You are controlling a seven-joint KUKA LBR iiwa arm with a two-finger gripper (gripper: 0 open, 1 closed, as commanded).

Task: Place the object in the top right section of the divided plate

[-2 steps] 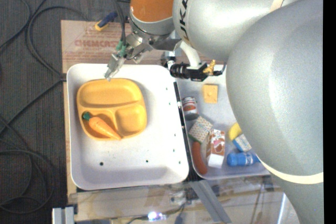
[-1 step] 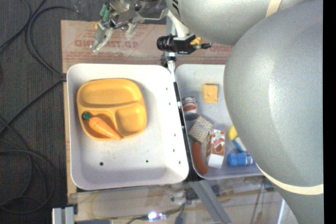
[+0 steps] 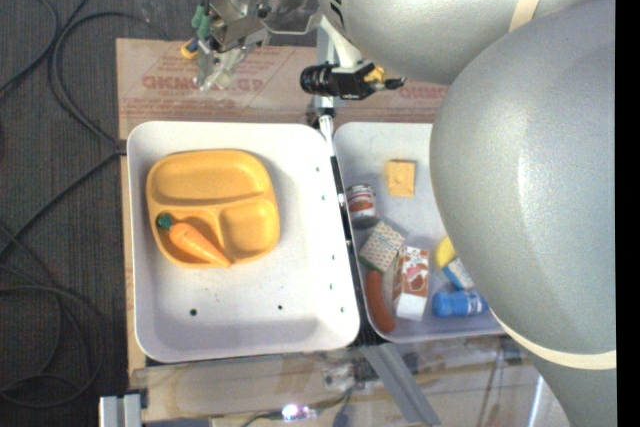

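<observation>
Carrot [image 3: 196,242] lies in plate's [image 3: 212,177] lower-left section, so probably wrong slot vs. top right; risk: it stays misplaced. Arm [image 3: 480,5] hides much of right bin [image 3: 400,150], w/ cheese [image 3: 401,179], carton [image 3: 411,282], can [image 3: 361,202]. End effector [image 3: 215,65] over cardboard beyond left bin [image 3: 300,305]; fingers look empty, can't tell if spread.

The divided plate [image 3: 212,205] is sitting in the left bin [image 3: 240,315], toward its upper left. A carrot [image 3: 192,241] is lying in the plate's lower left section. The right bin [image 3: 385,143] is lying just beside, holding a cracker [image 3: 401,178], a carton [image 3: 411,281] and a sausage [image 3: 377,301] at centre frame. The gripper [image 3: 215,65] is hanging above the left bin, over the cardboard [image 3: 160,85].
</observation>
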